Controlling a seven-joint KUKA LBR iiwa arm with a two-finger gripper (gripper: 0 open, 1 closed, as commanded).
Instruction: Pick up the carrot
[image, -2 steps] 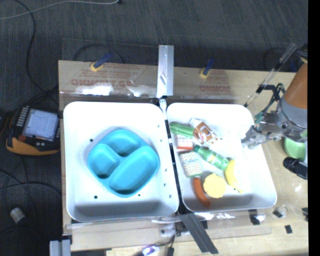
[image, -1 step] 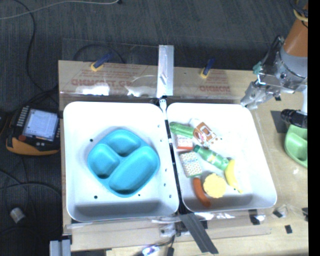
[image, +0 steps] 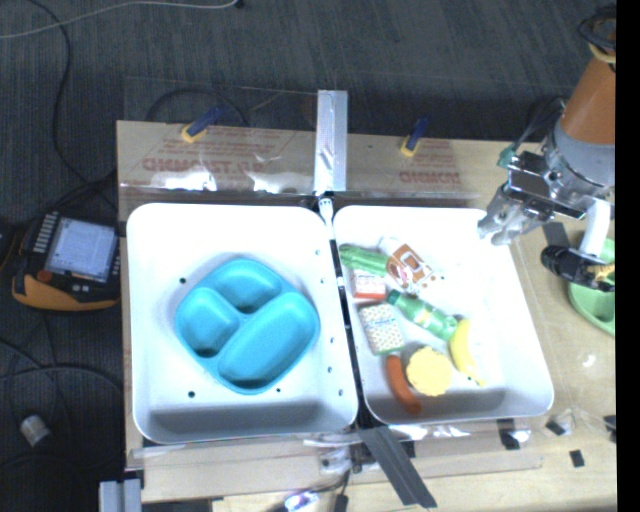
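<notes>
The carrot (image: 400, 382) is a small orange stick lying near the front edge of the right bin (image: 520, 330), partly tucked under a round yellow toy (image: 430, 371). My gripper (image: 497, 225) hovers over the bin's far right corner, well away from the carrot, with nothing visible between its fingers.
The right bin also holds a banana (image: 463, 350), a green bottle (image: 422, 313), a checkered packet (image: 381, 326), a green vegetable (image: 361, 259) and a red-white pack (image: 410, 266). A blue divided tray (image: 247, 323) sits in the left bin (image: 160, 400). A green bowl (image: 600, 300) stands at the right.
</notes>
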